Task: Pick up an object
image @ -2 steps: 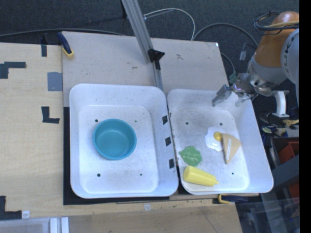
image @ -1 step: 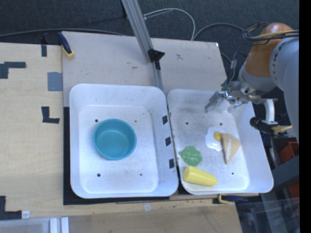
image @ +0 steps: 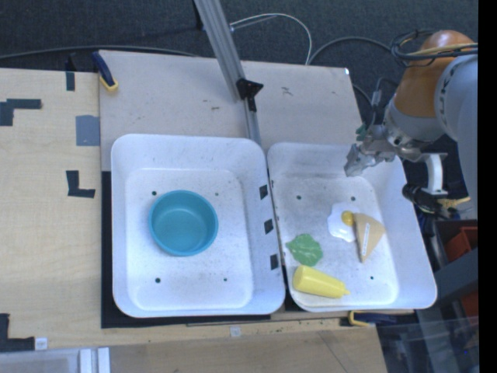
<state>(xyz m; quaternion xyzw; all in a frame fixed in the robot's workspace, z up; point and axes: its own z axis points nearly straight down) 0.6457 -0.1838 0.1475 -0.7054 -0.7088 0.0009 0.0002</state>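
In the right bin (image: 311, 177) lie a white fried-egg toy (image: 341, 224), a tan wedge (image: 368, 235), a green leafy piece (image: 304, 249) and a yellow corn-like piece (image: 318, 283). The left bin (image: 132, 162) holds a blue bowl (image: 183, 222). My gripper (image: 359, 162) hangs over the right bin's far right corner, above and apart from the egg and the wedge. Nothing shows between its tips.
A slanted metal pole (image: 225, 45) with a black clamp (image: 248, 89) rises behind the bins' shared edge. Cables (image: 295, 26) run over the dark floor at the back. A blue and yellow clamp (image: 105, 72) sits at the board's far left corner.
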